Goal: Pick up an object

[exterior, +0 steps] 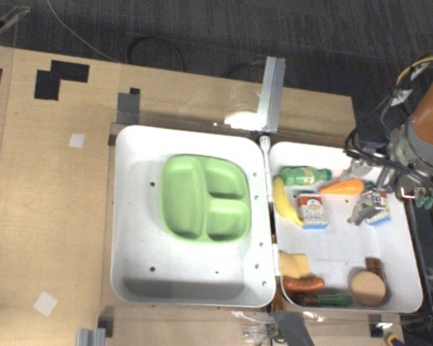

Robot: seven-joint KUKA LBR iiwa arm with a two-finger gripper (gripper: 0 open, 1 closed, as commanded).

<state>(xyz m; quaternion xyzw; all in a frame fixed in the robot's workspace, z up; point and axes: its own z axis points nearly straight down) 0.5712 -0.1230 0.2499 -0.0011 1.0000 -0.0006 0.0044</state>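
Nearest you, along the front edge of the right white bin (pixel 409 257), sit a round tan bun-like piece (pixel 368 287), a red sausage-shaped toy (pixel 304 284) with a green piece (pixel 335 298) just beside it, and a yellow wedge (pixel 293 264). Mid-bin you see a small red-and-white carton (pixel 312 211) beside a yellow banana (pixel 281 201). Farther back lie an orange carrot-shaped toy (pixel 342 188) and a green bottle (pixel 304 175). The claw (pixel 369 210) hangs low over the bin's right half, near the carrot; you cannot tell its finger state. The left white bin (pixel 129 262) holds a green divided plastic tray (pixel 204 197). Both bins rest on the wooden bench (pixel 40 213).
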